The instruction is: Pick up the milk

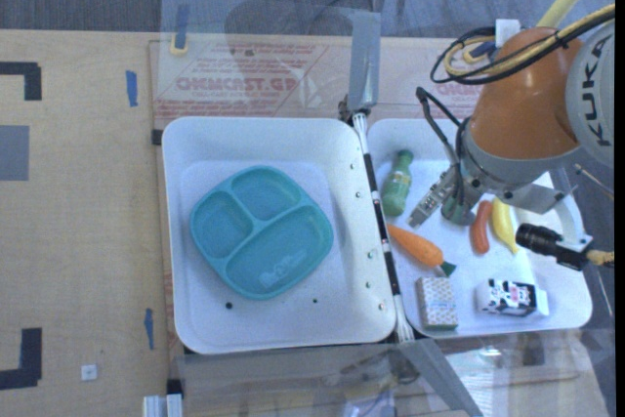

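Note:
The milk (509, 297) is a small white carton with black patches, lying on its side in the front right corner of the right bin (576, 312). My gripper (442, 206) hangs over the middle of that bin, up and to the left of the milk and well apart from it. It stands open with nothing between its fingers. The orange wrist band (518, 103) and the grey arm hide the back part of the right bin.
Around the gripper lie a green bottle (396, 183), a carrot (420, 247), a red sausage (479, 228) and a yellow banana (503, 224). A cracker box (437, 302) sits left of the milk. The left bin (186, 308) holds a teal divided plate (261, 229).

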You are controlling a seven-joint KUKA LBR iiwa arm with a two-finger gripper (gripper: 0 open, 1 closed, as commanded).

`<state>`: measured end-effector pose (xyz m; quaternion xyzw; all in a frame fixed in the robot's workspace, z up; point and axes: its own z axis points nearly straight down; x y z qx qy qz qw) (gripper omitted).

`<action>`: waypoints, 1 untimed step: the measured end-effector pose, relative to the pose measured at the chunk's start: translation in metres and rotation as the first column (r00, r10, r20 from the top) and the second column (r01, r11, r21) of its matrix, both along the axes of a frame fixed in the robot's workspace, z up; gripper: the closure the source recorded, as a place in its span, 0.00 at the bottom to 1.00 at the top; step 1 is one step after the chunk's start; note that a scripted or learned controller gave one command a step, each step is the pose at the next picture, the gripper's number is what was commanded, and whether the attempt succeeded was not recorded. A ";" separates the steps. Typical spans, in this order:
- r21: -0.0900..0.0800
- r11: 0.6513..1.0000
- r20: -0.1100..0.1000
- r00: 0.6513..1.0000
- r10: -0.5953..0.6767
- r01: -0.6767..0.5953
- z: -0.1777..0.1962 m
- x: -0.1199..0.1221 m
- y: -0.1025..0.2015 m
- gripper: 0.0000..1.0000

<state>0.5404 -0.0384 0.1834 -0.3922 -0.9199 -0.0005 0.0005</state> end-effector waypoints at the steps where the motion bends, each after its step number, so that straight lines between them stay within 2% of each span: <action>1: -0.002 0.995 0.004 0.995 0.097 -0.097 0.115 -0.012 -0.058 1.00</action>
